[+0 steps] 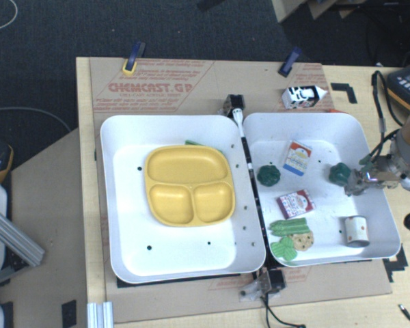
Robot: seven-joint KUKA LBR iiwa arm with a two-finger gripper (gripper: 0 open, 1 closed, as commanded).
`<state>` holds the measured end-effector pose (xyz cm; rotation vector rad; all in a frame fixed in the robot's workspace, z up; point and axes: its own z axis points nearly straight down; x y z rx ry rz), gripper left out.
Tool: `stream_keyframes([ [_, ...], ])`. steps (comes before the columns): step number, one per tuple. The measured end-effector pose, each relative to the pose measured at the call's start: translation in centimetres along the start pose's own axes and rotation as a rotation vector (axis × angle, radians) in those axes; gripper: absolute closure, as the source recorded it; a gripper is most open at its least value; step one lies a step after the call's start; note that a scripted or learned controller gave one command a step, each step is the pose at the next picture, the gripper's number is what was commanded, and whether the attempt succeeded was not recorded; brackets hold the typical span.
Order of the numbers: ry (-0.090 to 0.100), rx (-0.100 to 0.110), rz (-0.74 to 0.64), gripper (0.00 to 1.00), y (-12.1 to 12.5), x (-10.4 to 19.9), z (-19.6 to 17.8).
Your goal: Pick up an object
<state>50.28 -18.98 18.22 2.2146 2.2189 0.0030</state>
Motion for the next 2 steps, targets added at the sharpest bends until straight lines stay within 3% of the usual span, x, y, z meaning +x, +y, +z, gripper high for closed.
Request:
stream_keyframes([
  [1,0.0,-0.001,0.0,1.0,0.2,-0.1,-4.6],
  [2,0.005,0.006,-0.003,1.0,0.9,5.1,-4.7],
])
